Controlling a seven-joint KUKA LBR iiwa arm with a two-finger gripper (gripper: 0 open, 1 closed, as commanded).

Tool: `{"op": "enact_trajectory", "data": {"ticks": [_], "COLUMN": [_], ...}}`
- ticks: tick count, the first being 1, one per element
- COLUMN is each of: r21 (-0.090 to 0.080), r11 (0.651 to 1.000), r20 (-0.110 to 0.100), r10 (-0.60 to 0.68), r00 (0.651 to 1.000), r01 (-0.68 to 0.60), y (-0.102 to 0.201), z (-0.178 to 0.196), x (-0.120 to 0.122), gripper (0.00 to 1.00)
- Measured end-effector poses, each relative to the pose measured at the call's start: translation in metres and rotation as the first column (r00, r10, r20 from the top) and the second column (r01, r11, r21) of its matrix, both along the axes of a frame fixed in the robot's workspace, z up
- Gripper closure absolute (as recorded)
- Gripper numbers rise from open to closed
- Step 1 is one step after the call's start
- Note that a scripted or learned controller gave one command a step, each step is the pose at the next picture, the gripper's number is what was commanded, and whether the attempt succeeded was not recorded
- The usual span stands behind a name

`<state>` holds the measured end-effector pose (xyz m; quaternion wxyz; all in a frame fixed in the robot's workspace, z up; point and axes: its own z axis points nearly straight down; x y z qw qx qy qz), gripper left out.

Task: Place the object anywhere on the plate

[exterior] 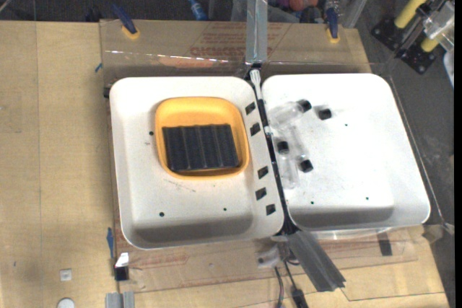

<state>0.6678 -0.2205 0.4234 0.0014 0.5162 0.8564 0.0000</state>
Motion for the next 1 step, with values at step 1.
{"op": "enact_trajectory", "data": {"ticks": [1], "r21": [-0.002], "r11": [0.995], "r20": [0.004], "r10": [0.097], "r00": [0.995], "r01": [-0.097], "y": [0.0], "z": [0.013], "x": [0.0002], "gripper": [1.0]}}
